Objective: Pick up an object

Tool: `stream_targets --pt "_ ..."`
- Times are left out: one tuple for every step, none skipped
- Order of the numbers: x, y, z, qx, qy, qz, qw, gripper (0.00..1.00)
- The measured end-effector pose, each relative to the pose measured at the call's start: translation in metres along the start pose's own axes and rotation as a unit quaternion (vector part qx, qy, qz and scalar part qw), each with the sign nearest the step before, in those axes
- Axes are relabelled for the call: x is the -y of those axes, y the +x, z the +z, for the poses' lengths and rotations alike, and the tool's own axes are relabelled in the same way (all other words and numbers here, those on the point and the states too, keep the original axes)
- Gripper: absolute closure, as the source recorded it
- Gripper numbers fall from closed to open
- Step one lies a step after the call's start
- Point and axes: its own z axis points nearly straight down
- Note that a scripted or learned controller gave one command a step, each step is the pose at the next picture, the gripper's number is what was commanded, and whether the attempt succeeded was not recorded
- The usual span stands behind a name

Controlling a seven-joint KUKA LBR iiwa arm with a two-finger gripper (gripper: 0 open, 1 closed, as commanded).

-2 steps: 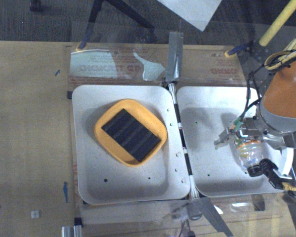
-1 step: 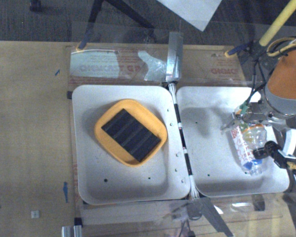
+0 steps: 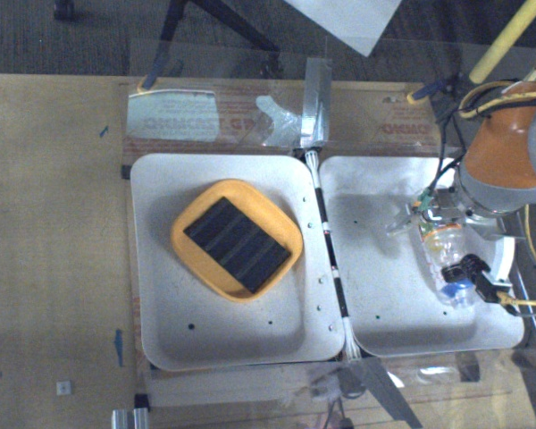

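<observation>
Camera view: arm (image 3: pixel 505 150) reaches over right bin (image 3: pixel 375 320); gripper (image 3: pixel 433 211) low near clear plastic bottle (image 3: pixel 447 262) lying on bin floor, blue cap toward near edge. Grip state cannot be told. Judged: pick not yet done, bottle not lifted. Yellow dish with dark ribbed insert (image 3: pixel 237 239) sits tilted in left bin (image 3: pixel 161 320), untouched.

Dark carpet floor (image 3: pixel 71 47) behind the bench, office chair base (image 3: pixel 174 3) on it.
</observation>
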Motion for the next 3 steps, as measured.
stream_targets --pt "-0.019 -0.015 0.007 0.003 -0.005 -0.005 1.0 0.0" --pt "-0.041 -0.025 0.01 0.006 -0.011 -0.076 0.997 0.0" --pt "-0.059 -0.024 0.011 0.007 -0.014 -0.16 0.9869 0.0"
